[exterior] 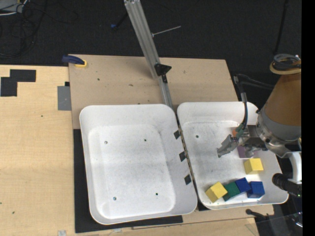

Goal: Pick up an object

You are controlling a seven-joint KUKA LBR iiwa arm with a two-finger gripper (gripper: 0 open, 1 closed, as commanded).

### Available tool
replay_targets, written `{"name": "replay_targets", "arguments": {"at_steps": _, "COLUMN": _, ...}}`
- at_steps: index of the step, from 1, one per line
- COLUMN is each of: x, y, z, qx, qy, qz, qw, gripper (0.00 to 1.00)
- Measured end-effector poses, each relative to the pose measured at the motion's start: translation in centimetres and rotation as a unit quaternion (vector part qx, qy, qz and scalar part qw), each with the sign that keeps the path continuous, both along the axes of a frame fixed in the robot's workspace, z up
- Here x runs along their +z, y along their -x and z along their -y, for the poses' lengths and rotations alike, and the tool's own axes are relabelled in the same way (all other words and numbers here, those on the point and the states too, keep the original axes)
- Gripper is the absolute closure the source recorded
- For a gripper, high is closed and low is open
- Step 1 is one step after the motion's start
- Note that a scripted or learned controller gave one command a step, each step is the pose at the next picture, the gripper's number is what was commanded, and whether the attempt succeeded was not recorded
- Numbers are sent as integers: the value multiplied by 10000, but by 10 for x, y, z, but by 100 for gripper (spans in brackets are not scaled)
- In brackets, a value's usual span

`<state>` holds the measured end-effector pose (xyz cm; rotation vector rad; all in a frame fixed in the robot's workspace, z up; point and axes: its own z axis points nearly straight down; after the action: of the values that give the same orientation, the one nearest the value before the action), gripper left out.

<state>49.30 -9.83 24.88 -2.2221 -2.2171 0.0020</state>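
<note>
From the camera view above the worktop (123, 77), the arm comes in from the right and its tool (227, 145) hangs low over the right bin (206, 117), near that bin's middle. Whether the tool is wide or narrow I cannot tell; the dark parts blur together and nothing can be seen between them.

A purple block (243, 151) sits just beside the tool, on its right, partly hidden under the wrist. A yellow block (253, 165) lies a little nearer the bin's front, toward the right. Along the front wall stand a second yellow block (215, 191), a green block (231, 191) and two blue blocks (250, 187), close together. The left bin (98, 117) is well apart from the tool.

The purple block looks the nearest candidate: it lies to the right of the tool, back toward the arm, so a short pull-back and descent would likely be needed. Its long axis is too hidden to judge.
</note>
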Motion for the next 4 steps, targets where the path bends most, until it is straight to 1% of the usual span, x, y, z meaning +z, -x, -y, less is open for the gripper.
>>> {"name": "replay_targets", "arguments": {"at_steps": 1, "x": 0, "y": 0, "z": 0, "qx": -12, "qy": 2, "qz": 5, "qw": 10000, "gripper": 0}}
{"name": "replay_targets", "arguments": {"at_steps": 2, "x": -45, "y": 6, "z": 1, "qx": 9, "qy": -4, "qz": -27, "qw": 10000, "gripper": 0}}
{"name": "replay_targets", "arguments": {"at_steps": 4, "x": -136, "y": 4, "z": 8, "qx": 4, "qy": -7, "qz": -32, "qw": 10000, "gripper": 0}}
